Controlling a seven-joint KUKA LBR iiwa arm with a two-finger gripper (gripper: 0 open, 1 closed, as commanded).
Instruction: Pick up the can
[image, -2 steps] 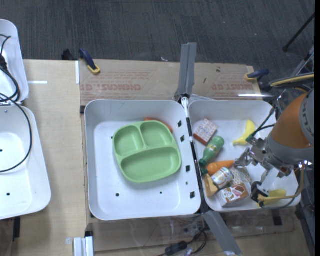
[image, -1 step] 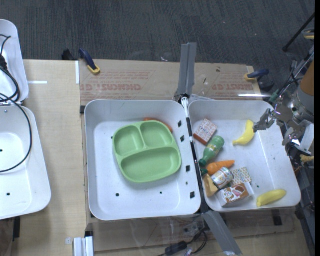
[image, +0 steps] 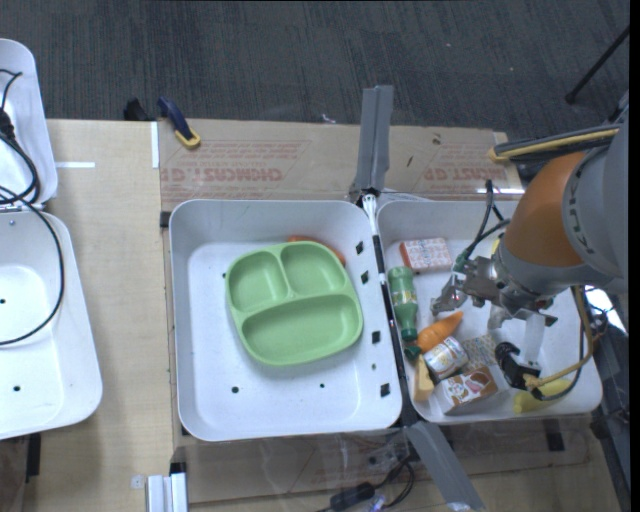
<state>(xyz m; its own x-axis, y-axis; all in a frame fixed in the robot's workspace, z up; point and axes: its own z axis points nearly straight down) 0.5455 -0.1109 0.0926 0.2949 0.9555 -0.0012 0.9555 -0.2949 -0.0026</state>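
You're at the approach: the gripper sits just right of the green bottle, its opening impossible to tell and nothing visibly held, so next you must lower it onto the can lying right of the bottle's bottom end

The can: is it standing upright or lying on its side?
On its side: the can shows its long labelled wall, in the right bin.
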